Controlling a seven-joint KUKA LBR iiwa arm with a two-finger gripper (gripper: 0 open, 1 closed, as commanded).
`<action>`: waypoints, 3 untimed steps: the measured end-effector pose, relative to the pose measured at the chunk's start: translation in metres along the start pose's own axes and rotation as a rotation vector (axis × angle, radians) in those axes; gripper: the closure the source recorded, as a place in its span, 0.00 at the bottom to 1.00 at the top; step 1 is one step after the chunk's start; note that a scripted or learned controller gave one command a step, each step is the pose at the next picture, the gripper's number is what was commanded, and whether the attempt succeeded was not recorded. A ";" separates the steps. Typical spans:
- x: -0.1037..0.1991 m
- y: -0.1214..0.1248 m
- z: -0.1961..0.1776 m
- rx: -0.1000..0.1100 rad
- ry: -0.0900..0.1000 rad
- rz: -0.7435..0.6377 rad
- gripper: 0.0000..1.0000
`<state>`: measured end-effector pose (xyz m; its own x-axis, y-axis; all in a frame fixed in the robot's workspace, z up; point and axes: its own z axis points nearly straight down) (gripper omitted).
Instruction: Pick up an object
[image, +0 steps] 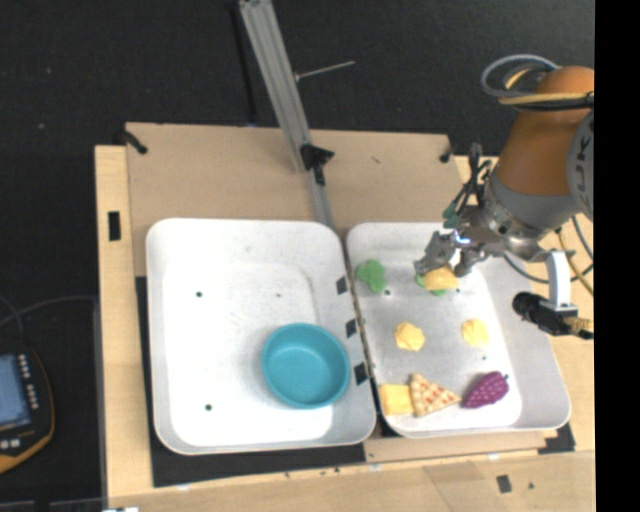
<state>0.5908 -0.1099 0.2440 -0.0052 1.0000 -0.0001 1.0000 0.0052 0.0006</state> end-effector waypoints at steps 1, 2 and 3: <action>0.055 -0.003 0.009 0.000 0.001 0.000 1.00; 0.112 -0.002 0.002 -0.002 0.001 0.001 1.00; 0.165 -0.014 -0.008 -0.001 0.003 -0.003 1.00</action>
